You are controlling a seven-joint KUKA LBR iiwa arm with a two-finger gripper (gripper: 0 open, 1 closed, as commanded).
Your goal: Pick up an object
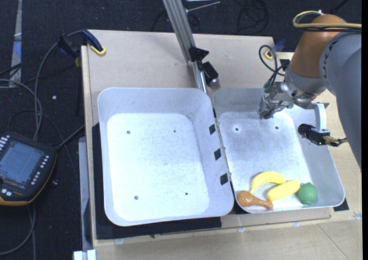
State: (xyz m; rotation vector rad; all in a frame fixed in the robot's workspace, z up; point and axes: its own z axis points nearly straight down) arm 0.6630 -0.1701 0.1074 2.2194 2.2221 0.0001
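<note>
Two white bins are counted on the bench: a left bin [115, 109] and a right bin [322, 167]. Four objects are grouped at the near edge of the right bin: two yellow bananas [275, 184], one brown spoon-shaped piece [252, 199] and one green lime [308, 194]. The gripper [268, 109] is seen over the right bin's far wall, well apart from them; nothing is seen held.

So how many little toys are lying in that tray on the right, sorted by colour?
Yellow: 2, a curved yellow piece and a straighter yellow piece
Green: 1, a round green ball
Orange-brown: 1, an orange-brown piece
Total: 4, all clustered at the near edge of the right bin.
</note>
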